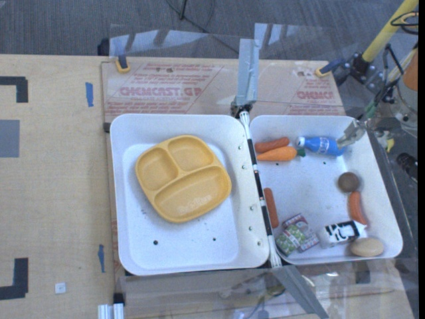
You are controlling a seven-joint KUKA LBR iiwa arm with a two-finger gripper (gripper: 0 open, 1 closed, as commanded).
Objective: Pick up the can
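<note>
Metal of the gripper (pixel 350 134) shows at the far right side of the right bin (pixel 382 178), its tip against the right end of a blue bottle (pixel 320 145) lying on its side. Whether the gripper is open or closed cannot be told (the grey parts blur together), and nothing can be seen held in it.

Just beyond the bottle, further left of the gripper, two carrots (pixel 275 150) lie one beside the other. Below the gripper in the view sits a brown ball (pixel 348 181), then an orange sausage (pixel 357 207), then a black-and-white cow toy (pixel 345 231) and a tan potato-like lump (pixel 367 246) in the bin's front corner.

The can (pixel 297 234) lies on its side near the front left corner of the same bin, well apart from the gripper, diagonally across the bin floor from it. The cow toy is just to its right, and a second sausage (pixel 270 207) lies along the left wall just above it; nothing rests on top of it.

Furthest from the gripper, the left bin (pixel 126 178) holds a yellow divided plate (pixel 183 177). Both bins rest on cardboard (pixel 166 85) over a pale wooden bench (pixel 46 178) marked with black and blue tape, with grey carpet (pixel 66 12) behind.
</note>
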